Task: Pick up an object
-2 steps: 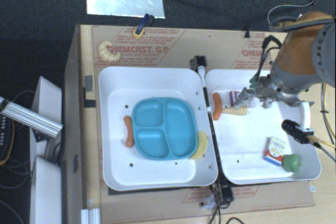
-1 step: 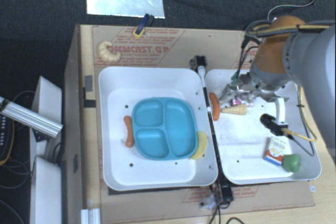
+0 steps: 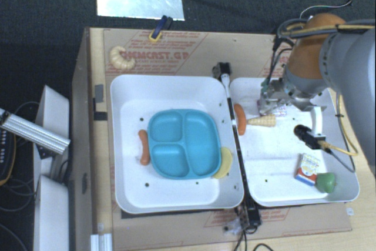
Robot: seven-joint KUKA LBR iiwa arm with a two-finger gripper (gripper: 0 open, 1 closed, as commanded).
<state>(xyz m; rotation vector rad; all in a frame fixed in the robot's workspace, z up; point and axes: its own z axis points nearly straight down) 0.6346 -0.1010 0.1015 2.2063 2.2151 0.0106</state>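
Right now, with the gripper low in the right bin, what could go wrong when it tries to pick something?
1. The gripper hangs close beside the cone, which lies on its side; a slightly off descent may push or roll it away.
2. The orange sausage lies by the left wall of the right bin, near the cone's tip; the wall may hinder a grasp.
3. The small box and green ball lie close together; taking one may shift the other.
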